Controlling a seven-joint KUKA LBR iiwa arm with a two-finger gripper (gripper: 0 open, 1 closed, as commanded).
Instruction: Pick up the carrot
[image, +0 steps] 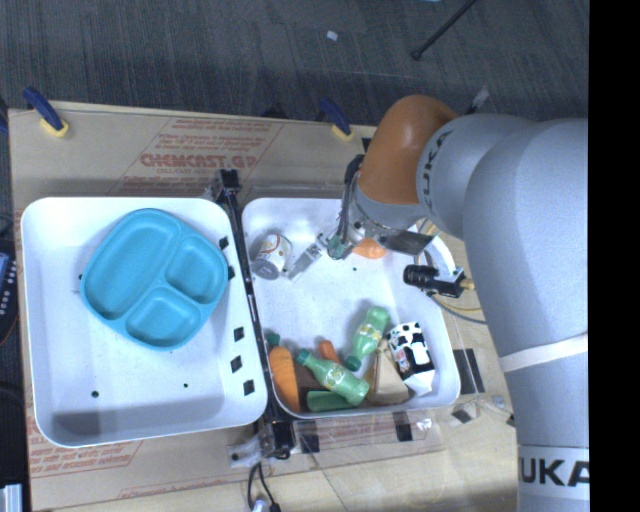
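Observation:
The carrot (284, 374) is an orange stub lying at the near left corner of the right bin (300, 300), against the bin's wall and next to a pile of other items. The gripper (333, 246) hangs below the orange wrist band at the far middle of the same bin, low over the white floor. It is well apart from the carrot, which lies toward the near edge. The arm's bulk hides much of the gripper's body.
Two green bottles (352, 360), a small orange piece (327, 350), a brown item and a black-and-white carton (409, 352) crowd the near right bin. A metal can (267, 254) lies left of the gripper, an orange item (371, 251) right of it. A blue divided plate (155, 276) rests in the left bin.

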